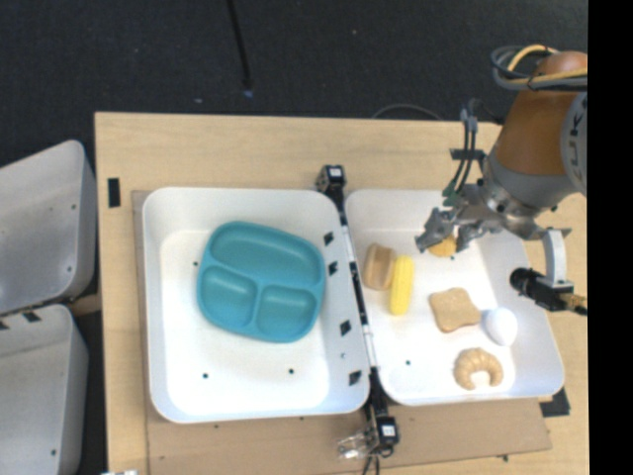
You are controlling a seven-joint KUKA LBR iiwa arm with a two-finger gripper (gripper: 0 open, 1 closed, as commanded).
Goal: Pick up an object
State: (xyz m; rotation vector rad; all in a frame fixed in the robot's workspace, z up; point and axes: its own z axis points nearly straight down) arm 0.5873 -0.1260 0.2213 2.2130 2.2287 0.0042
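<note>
My gripper (444,237) hangs over the back part of the right bin (529,369), pointing down and to the left. A small yellow-orange piece (445,249) shows between its fingertips, and the fingers are shut on it. In the same bin lie a tan bread roll (378,265), a yellow corn cob (402,284), a slice of toast (454,310), a white egg (499,326) and a croissant (479,368). None of these touch the gripper.
The left bin (173,379) holds a teal divided plate (262,280). A ridge with black clips (348,265) separates the two bins. The grey arm with its orange band (539,137) comes in from the upper right, with cables beside it.
</note>
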